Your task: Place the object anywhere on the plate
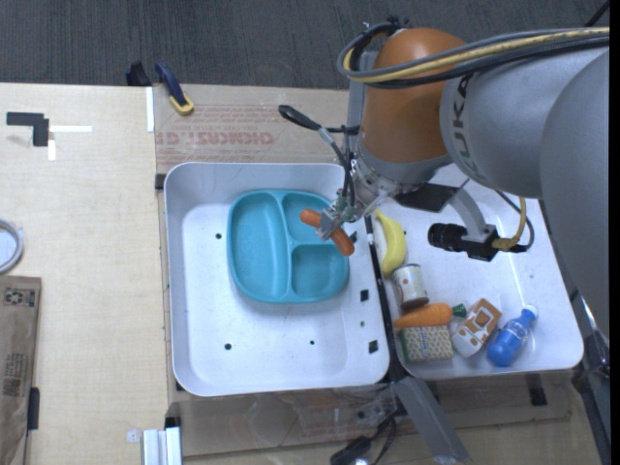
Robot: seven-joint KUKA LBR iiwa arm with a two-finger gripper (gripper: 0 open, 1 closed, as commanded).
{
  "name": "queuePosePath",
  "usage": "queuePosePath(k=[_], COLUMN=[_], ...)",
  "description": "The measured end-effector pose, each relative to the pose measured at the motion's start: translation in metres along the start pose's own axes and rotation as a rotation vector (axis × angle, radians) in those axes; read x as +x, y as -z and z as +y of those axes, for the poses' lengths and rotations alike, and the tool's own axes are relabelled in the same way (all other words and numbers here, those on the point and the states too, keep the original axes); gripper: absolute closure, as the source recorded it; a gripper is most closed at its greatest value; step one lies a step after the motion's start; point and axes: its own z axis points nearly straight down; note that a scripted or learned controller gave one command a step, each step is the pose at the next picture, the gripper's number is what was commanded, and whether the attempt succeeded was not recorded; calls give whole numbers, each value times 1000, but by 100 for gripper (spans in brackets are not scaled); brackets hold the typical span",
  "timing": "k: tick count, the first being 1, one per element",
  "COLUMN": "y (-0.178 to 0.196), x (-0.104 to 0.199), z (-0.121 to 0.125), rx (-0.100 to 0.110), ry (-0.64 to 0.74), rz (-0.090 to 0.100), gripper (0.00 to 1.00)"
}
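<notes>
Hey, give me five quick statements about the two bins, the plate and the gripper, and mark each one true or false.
1. The blue plate lies in the left bin. True.
2. The gripper holds a small orange object over the plate's right edge. True: the orange piece sits between its fingers.
3. The banana lies on the plate. False: it lies in the right bin, near the wall shared with the left bin.
4. The blue bottle stands in the left bin. False: it lies in the right bin, near that bin's lower right corner.
5. The plate has a single undivided well. False: ridges divide it into three compartments.
</notes>
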Motion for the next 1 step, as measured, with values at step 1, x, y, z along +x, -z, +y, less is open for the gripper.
queuePosePath(k=[1], y=[0], x=[0], z=[0], rx=[0], ry=[-1], rz=[0], gripper=[0])
